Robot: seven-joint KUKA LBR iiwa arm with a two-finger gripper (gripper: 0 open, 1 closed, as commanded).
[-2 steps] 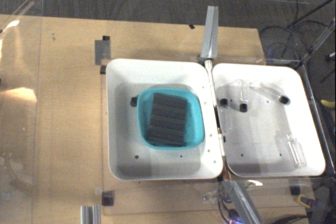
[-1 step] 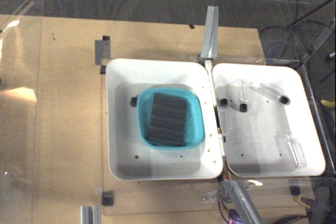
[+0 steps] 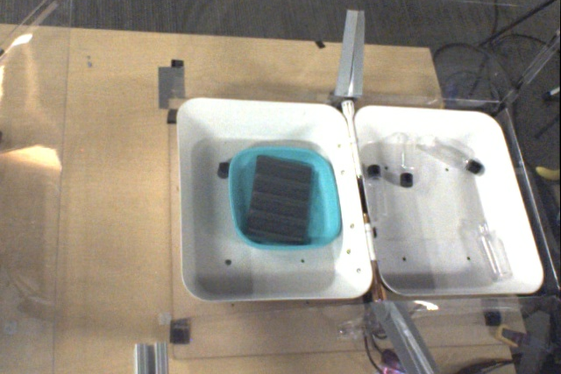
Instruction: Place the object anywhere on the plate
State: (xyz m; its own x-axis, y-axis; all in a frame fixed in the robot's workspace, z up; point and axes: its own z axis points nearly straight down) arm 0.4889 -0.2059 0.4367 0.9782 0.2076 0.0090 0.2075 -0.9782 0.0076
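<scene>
A: Item one, left bin [image 3: 197,188]?
B: White, shallow, on the wooden worktop [image 3: 96,215]. It holds a turquoise plate [image 3: 329,197] at its centre.

A: Item two, the object?
B: Dark grey ribbed block [image 3: 280,199], lying flat on the plate, long axis running roughly 12 to 6 o'clock, slightly tilted. Plate rim shows on all sides of it.

A: Item three, right bin [image 3: 517,215]?
B: White, touching the left bin along the shared edge. Clear plastic pieces: one near 5 o'clock [image 3: 493,248], others with small dark ends toward 11 o'clock [image 3: 403,164].

A: End effector state?
B: Cannot tell; no entry on its opening or any load.
</scene>
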